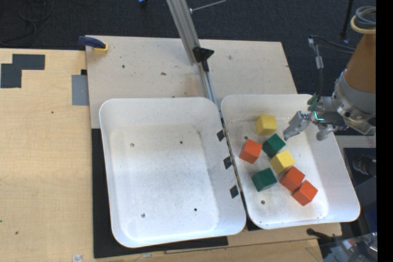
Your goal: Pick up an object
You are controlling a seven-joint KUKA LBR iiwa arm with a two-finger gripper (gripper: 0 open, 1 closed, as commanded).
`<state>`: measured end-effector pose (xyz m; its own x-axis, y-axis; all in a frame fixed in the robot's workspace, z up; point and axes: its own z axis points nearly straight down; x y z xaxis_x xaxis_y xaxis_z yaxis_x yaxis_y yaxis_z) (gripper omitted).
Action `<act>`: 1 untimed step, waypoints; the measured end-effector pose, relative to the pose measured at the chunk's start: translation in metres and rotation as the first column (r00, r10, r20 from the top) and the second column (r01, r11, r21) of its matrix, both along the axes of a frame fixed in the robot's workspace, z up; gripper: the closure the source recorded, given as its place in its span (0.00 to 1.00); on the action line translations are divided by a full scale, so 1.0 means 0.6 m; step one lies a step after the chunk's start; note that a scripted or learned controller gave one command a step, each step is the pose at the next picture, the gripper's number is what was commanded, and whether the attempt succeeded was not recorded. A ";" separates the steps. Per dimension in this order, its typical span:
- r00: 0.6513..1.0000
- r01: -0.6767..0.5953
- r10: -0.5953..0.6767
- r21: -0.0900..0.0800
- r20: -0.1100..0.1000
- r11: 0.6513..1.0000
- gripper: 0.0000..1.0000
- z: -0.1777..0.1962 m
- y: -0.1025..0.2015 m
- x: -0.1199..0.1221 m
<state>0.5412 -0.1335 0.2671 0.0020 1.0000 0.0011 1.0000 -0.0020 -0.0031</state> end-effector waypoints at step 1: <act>1.000 0.000 0.000 0.001 -0.007 1.000 0.00 -0.107 0.004 0.000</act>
<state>0.5414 -0.1312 0.2026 0.0017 1.0000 0.0022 0.9999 -0.0017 -0.0102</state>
